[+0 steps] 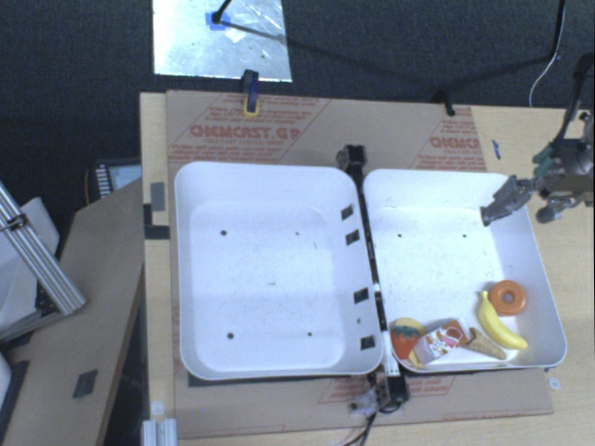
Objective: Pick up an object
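The right bin (446, 249) holds several objects along its near edge. A yellow banana (499, 323) lies at the near right, with an orange ring-shaped object (508, 296) beside it. A red-orange round fruit (405, 336), a red and white packet (439, 342) and a small brown piece (485, 345) lie in the near corner. My gripper (514, 215) hangs over the far right side of this bin, well above and behind the objects. Its fingers are spread apart with nothing between them.
The left bin (270, 268) sits beside the right one, with a black clipped divider (363, 249) along the seam. Both rest on a cardboard sheet (279, 128). A metal plate (221, 26) lies on the dark floor beyond the bench.
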`<state>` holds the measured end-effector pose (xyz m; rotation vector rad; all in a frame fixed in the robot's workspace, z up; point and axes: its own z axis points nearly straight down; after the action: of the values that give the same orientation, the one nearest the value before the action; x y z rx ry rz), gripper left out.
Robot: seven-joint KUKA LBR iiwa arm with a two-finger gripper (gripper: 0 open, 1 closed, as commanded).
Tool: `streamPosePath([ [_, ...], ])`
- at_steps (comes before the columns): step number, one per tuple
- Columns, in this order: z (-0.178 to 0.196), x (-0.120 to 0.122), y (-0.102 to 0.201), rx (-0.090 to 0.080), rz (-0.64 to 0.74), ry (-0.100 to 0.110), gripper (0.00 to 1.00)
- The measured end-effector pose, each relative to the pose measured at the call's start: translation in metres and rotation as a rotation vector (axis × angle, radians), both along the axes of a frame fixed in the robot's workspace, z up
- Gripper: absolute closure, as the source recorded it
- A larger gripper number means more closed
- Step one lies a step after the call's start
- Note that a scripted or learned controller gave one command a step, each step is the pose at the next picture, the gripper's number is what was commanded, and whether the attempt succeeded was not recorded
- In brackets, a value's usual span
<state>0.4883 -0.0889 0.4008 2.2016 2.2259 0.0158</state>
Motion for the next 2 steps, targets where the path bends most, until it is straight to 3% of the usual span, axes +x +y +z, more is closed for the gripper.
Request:
streamPosePath([
  [1,0.093,-0.001,0.042,0.001,-0.001,0.001,0.0],
  [2,0.128,-0.002,0.099,0.002,-0.001,0.008,0.0],
])
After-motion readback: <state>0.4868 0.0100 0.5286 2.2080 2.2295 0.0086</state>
